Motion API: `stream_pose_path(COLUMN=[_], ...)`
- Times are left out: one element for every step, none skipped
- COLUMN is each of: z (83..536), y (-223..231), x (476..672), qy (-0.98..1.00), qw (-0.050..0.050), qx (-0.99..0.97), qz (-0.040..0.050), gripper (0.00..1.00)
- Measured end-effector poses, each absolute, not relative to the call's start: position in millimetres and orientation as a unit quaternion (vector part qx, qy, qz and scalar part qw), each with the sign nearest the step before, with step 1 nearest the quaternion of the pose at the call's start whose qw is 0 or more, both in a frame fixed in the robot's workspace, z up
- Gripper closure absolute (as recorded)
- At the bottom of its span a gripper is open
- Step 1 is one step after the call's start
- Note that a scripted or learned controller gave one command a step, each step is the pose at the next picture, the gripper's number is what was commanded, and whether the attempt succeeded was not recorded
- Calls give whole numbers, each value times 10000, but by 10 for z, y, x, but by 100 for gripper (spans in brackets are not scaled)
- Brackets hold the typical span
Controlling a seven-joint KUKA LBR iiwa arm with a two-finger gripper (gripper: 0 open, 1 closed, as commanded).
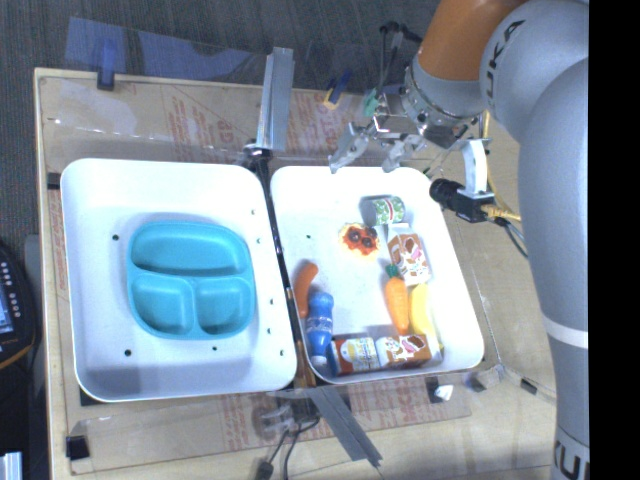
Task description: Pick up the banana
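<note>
The yellow banana lies in the right bin near its right wall, lengthwise beside an orange carrot. My gripper hangs over the far rim of the right bin, well above and behind the banana. Its two metal fingers are spread apart with nothing between them.
The right bin also holds a green can, a small orange toy, a snack carton, a hot dog, a blue bottle and a juice box. A blue divided tray sits in the left bin.
</note>
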State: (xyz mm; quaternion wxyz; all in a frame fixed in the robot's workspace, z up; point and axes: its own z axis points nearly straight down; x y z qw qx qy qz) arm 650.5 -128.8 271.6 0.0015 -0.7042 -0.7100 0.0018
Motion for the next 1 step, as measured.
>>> stream_pose_path(z=[2814], y=[-1271], x=[6510], qy=[-7124], qw=[23], qx=[-7018], qz=[24], gripper=[100])
